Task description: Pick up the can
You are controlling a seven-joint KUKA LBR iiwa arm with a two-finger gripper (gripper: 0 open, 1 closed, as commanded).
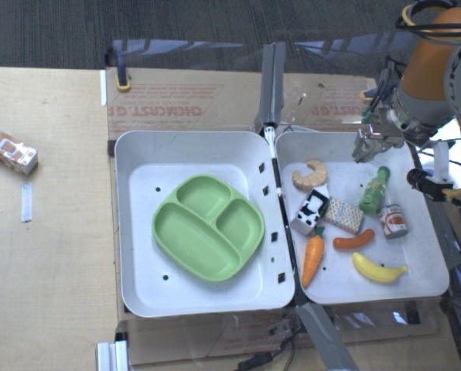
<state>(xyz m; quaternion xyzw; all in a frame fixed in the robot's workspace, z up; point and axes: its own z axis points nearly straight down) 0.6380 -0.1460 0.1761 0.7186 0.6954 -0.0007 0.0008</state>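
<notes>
**Gripper above the far edge of the right bin; can at its right side**

The gripper (pixel 367 147) hangs over the far edge of the right bin (pixel 439 280); whether it is open or closed cannot be told. Just nearer stands a green bottle (pixel 374 191). The can (pixel 394 222), red and white, sits beside the bottle's base, toward the bin's right wall. Left of it lie a sausage (pixel 354 242), a banana (pixel 378 269), a carrot (pixel 312 259) and a croissant (pixel 311 175). The left bin (pixel 134 284) holds a green divided plate (pixel 208 227).
</notes>
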